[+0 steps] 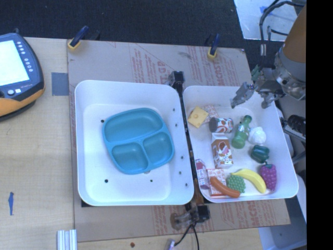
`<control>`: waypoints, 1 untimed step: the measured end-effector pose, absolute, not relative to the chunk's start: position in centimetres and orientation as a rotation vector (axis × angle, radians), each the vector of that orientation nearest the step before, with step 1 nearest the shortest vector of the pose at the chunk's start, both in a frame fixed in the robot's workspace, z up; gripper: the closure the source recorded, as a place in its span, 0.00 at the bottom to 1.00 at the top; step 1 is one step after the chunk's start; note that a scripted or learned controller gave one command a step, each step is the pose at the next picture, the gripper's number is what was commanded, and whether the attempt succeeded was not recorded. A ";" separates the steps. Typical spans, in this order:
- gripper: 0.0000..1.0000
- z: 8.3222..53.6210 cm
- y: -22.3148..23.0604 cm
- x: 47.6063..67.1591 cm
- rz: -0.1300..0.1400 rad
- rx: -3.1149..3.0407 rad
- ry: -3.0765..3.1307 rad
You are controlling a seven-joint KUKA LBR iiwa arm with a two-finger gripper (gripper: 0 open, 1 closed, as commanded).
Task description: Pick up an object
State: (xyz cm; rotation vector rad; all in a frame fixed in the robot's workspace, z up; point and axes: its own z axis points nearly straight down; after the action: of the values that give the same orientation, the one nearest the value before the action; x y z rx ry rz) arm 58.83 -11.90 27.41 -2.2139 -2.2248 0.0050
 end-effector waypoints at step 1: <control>0.00 17.5 -16.7 57.7 0.008 -2.214 -2.224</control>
State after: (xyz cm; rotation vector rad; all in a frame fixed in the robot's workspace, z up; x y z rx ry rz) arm 57.70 -16.69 17.49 -2.2140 -2.2243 0.0081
